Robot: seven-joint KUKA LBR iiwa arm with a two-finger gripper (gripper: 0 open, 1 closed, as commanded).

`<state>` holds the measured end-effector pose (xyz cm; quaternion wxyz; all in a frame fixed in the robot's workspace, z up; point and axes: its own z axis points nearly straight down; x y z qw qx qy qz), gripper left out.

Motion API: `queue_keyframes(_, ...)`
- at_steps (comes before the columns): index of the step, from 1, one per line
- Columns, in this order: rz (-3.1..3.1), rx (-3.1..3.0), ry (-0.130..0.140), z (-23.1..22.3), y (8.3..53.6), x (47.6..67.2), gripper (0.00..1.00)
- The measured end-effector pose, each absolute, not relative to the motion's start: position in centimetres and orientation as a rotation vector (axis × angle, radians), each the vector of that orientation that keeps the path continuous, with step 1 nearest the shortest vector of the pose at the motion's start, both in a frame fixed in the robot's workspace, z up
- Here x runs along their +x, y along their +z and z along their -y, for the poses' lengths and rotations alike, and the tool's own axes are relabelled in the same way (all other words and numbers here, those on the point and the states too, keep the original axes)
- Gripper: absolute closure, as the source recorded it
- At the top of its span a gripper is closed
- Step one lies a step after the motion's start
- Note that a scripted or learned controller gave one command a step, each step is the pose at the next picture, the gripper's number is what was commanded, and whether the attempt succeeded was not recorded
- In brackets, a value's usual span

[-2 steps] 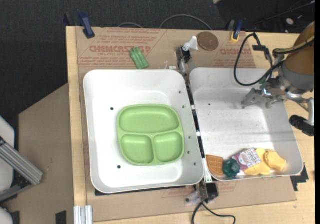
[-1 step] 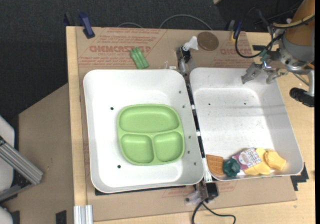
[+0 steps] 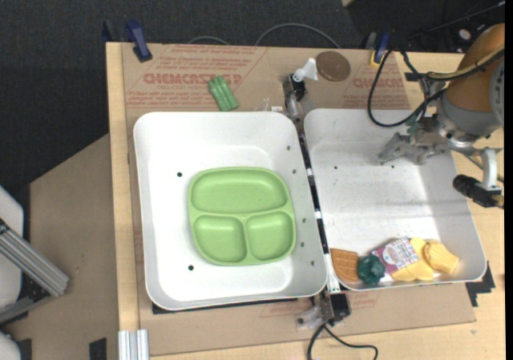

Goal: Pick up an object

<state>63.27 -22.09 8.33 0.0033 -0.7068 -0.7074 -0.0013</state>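
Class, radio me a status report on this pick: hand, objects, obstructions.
Hand over right bin, far half. Small objects clustered at near edge, apart from hand. Nothing lies between.

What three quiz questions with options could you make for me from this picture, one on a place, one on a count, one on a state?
1. Where does the green tray lie?
A) in the left bin
B) in the right bin
C) on the cardboard behind the bins

2. How many compartments has the green tray?
A) two
B) three
C) five

3. How does the green tray sit?
A) flat, hollows up
B) flipped over
C) standing on its edge

Answers: 1 A, the left bin's white floor shows all round it; 2 B, one long hollow lies above two smaller ones; 3 A, its hollows face the camera.
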Motion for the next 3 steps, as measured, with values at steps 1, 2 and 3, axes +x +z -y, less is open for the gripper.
queue_keyframes(1,2.225,-2.218,-0.004,22.2,9.6,63.4,1.0)
queue_keyframes(2,2.227,-2.22,-0.005,22.2,10.6,63.5,1.0)
queue_keyframes(3,2.23,-2.221,-0.008,22.2,11.6,63.6,1.0)
